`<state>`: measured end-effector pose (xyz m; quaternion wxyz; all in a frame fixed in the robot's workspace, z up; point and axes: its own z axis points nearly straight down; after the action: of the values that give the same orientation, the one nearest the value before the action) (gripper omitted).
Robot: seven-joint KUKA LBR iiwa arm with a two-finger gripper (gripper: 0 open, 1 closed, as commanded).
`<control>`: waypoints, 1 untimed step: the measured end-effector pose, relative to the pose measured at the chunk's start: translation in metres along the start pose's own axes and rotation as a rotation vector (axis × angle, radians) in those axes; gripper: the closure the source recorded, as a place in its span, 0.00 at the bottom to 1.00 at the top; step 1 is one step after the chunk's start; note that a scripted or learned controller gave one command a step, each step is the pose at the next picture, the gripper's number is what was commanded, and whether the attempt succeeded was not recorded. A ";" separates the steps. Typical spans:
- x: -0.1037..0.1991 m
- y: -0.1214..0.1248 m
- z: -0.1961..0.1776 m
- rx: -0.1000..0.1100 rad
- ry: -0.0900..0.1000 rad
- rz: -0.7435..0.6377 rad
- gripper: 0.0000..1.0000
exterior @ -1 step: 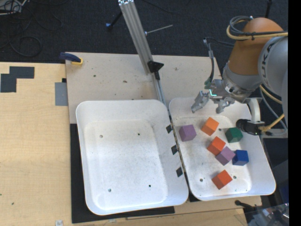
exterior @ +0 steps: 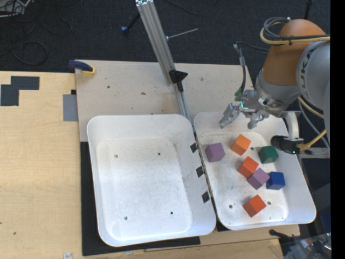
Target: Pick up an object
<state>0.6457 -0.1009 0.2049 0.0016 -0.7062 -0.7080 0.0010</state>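
From my remote seat I see the jaws (exterior: 241,116) hanging above the far end of the right bin (exterior: 302,212), spread open with nothing between the two fingers. The grey arm (exterior: 318,74) with its orange band (exterior: 285,53) comes in from the right side. All the objects lie in the right bin. A purple cube (exterior: 214,151) sits near the bin's left wall, and an orange cube (exterior: 241,144) is just beside it, nearest to the jaws but apart from them. A green cube (exterior: 268,155) is close to the right wall. In the middle there is a red-orange cube (exterior: 248,167) touching a lilac cube (exterior: 258,177), and a blue cube (exterior: 275,180) stands just beside the lilac one. Another red-orange cube (exterior: 254,205) lies alone near the front edge of the bin. The left bin (exterior: 102,144) shows only small dark specks on its floor. Both bins rest side by side on the tabletop (exterior: 38,161), and a slanted metal rail (exterior: 157,36) rises behind them.
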 end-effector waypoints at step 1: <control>0.005 -0.011 0.057 0.006 0.001 0.001 0.00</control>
<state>0.6346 -0.0964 0.1480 0.0040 -0.7064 -0.7078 0.0029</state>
